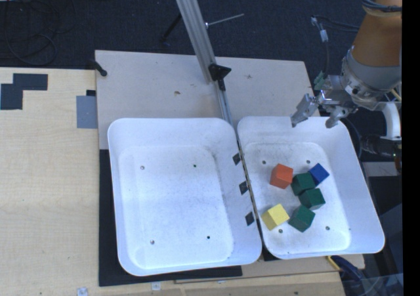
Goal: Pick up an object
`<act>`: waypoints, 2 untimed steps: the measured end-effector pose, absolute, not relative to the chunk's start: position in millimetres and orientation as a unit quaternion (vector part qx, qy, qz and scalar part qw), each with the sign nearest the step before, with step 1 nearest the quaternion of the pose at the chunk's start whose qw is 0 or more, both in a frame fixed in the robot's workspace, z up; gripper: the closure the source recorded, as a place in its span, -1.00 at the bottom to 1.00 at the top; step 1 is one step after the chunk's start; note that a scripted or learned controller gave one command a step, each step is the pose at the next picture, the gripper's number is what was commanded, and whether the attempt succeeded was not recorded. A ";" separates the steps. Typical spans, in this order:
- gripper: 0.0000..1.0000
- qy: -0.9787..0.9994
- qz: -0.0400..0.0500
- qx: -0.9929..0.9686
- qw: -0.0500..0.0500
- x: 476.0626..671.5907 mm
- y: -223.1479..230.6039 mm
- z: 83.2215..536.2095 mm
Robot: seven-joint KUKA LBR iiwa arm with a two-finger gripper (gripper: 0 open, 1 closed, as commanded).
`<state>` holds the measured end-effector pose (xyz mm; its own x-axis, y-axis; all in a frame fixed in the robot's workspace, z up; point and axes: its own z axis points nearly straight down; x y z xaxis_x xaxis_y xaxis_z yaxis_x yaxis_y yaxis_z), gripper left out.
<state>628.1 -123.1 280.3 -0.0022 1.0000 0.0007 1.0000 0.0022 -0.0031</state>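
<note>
The right bin (348, 157) holds several small blocks grouped near its middle: an orange block (282, 175), a blue block (319, 172), a yellow block (275, 216) and three dark green blocks (307, 199) between them. My gripper (317, 112) hangs over the far rim of the right bin, well above and behind the blocks. Its two fingers are spread apart and open, with nothing between them. The grey wrist and orange band rise toward the upper right.
The left bin (131, 150) sits beside the right one, sharing a middle wall with black clips (241, 186). A slanted aluminium bar (197, 32) stands behind the bins. Light wooden bench top stretches to the left.
</note>
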 end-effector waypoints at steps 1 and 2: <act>-1.00 -0.707 0.003 -0.707 0.004 655.2 -141.9 167.6; -1.00 -0.708 0.003 -0.706 0.006 599.8 -96.9 122.2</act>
<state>599.8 -96.9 122.2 -0.0019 1.0000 0.0038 0.9999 0.0019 -0.0121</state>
